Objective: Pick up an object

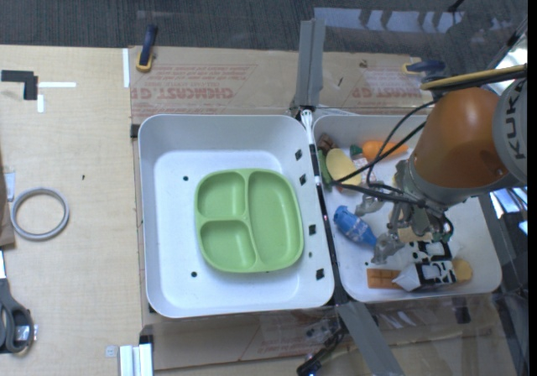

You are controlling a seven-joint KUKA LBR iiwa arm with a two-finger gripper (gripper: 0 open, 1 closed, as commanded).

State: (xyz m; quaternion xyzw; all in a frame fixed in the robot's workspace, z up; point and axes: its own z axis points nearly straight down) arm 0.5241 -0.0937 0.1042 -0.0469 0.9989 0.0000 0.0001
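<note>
The arm's orange band (457, 139) hangs over the right bin (491, 232), with my gripper (401, 236) low inside it among the objects. Just left of the gripper lies a blue crumpled object (354, 227). Below it sit an orange block (382, 279) and a white box with black markings (430, 269), and a yellow piece (461, 268) lies to their right. A yellow object (340, 164) and an orange one (382, 149) rest at the bin's back. I see nothing lifted off the bin floor.
The left bin (164, 223) holds a green divided plate (249, 220). A grey tape ring (36, 213) lies on the wooden bench at far left, with scissors (13, 328) below it. Cables run from the arm across the right bin.
</note>
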